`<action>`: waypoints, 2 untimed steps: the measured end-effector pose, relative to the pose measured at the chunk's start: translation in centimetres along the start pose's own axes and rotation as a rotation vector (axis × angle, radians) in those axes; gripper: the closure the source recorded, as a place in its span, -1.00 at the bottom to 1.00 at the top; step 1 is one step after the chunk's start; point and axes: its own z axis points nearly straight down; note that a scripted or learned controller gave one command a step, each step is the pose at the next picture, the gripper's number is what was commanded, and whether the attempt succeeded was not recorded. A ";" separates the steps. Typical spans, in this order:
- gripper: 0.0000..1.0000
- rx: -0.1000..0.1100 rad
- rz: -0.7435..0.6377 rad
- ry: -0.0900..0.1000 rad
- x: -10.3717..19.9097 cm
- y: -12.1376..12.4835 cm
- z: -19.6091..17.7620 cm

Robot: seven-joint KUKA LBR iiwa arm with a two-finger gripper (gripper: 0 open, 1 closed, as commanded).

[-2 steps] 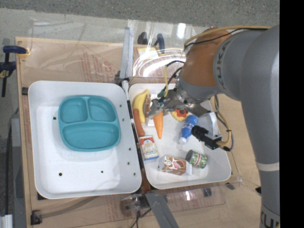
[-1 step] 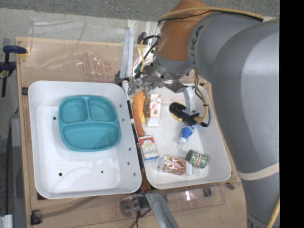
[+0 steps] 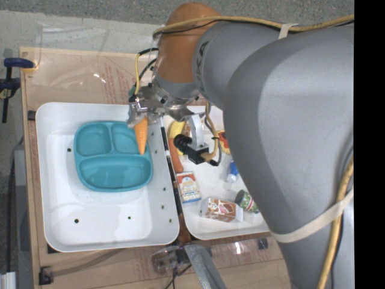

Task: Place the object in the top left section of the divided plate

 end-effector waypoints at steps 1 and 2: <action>1.00 -0.002 -0.324 -0.001 7.4 2.7 5.8; -1.00 -0.003 -0.324 -0.001 7.4 2.7 5.8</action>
